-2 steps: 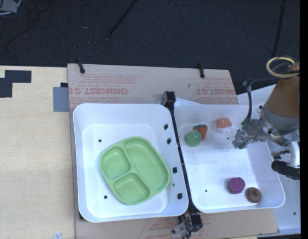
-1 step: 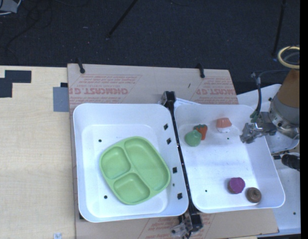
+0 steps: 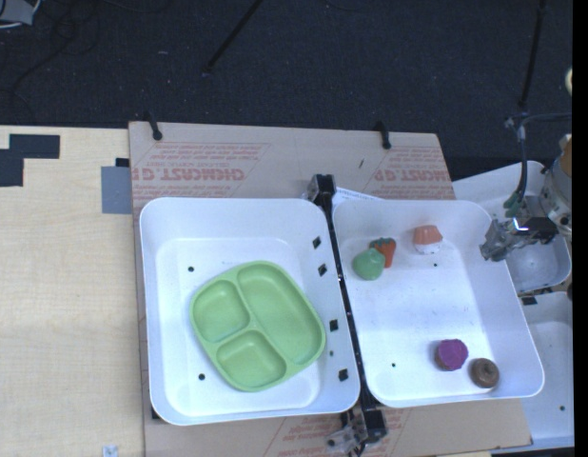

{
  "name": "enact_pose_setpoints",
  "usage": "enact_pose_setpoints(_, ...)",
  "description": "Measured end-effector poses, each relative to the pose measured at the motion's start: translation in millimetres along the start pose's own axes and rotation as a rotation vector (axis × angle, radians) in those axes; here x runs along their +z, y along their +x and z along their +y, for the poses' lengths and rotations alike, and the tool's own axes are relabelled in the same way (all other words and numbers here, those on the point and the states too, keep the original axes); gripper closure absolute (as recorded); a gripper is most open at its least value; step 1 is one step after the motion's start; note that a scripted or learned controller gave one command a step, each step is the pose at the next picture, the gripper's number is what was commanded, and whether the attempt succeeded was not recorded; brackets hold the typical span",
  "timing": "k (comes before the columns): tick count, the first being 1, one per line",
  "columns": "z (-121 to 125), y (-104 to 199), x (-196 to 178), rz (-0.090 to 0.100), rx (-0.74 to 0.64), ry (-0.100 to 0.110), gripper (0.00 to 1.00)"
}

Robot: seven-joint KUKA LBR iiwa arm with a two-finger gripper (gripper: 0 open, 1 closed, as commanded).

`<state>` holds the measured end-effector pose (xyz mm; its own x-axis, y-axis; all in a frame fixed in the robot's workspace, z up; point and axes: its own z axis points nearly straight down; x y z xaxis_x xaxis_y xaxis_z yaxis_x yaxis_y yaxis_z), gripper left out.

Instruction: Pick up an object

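The right bin (image 3: pixel 494 303) holds a green round fruit (image 3: pixel 367 265) with a small orange-red piece (image 3: pixel 386 249) touching its upper right. An orange and white piece (image 3: pixel 427 236) lies near the bin's back wall. A purple lump (image 3: pixel 452 354) and a brown ring-shaped piece (image 3: pixel 484 372) sit close together at the front right. My gripper (image 3: pixel 503 238) hangs at the bin's right rim, outside the objects, with nothing visible between its fingers. The arm enters at the right edge.
The left bin (image 3: pixel 166 255) carries a green divided plate (image 3: pixel 257 325). A black divider (image 3: pixel 334 293) with clips runs between the two bins. Both bins rest on a cardboard sheet (image 3: pixel 275 165) over a wooden bench.
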<state>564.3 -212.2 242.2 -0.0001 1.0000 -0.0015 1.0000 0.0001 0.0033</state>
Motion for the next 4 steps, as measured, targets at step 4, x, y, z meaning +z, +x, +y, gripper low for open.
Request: enact_pose_setpoints(4,29.2,211.3,24.5,0.004,-0.004,0.007,1.0)
